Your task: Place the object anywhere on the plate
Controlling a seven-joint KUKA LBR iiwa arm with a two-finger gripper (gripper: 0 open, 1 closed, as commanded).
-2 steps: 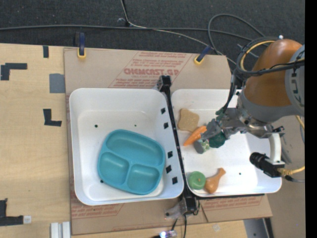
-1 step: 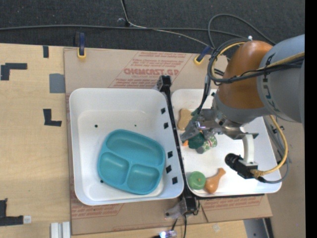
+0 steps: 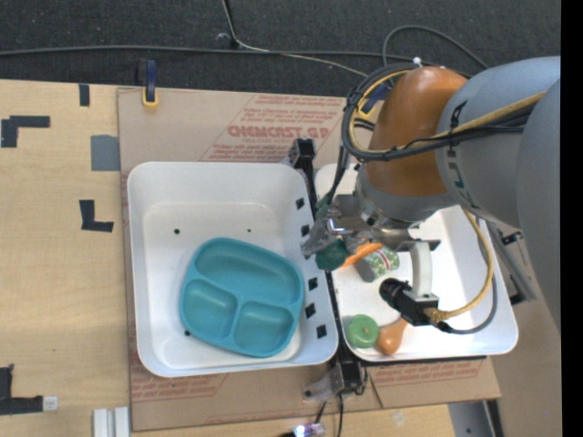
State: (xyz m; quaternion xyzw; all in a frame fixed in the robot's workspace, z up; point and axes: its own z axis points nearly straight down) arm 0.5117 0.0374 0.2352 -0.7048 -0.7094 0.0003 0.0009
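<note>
While the tool (image 3: pixel 332 244) hangs, grip unreadable, a carrot (image 3: pixel 361 252) lies just beside it.

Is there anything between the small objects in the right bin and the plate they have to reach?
Yes. The two bins' adjoining walls run between the toy carrot near the gripper in the right bin and the blue divided plate in the left bin. Nothing lies on the plate.

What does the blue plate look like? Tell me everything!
The plate is light blue-green, looks like smooth plastic, and has rounded corners. Raised ridges split it into three compartments: one long one and two smaller ones. It lies flat, slightly turned, on the floor of the left bin, toward its front. Nothing sits on it.
</note>
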